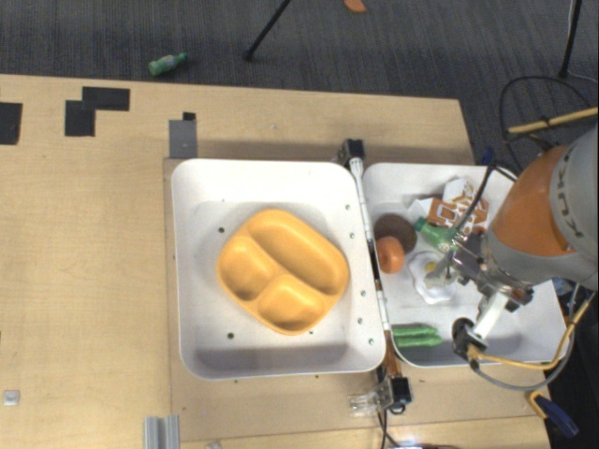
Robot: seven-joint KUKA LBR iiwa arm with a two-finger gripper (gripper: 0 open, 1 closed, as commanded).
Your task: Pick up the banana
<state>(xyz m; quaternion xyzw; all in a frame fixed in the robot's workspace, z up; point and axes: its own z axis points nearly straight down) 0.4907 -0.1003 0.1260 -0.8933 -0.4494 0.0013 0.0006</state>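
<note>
Wooden worktop (84, 251) carries two white bins; the left bin (201, 344) holds a yellow divided tray (283, 269). The gripper (447, 267) hangs over the right bin (533, 330).

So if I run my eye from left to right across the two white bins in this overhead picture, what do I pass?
Left bin's rim → yellow divided dish → the rail between the bins → brown ball and reddish-orange ball → green object → the arm's orange band.
</note>
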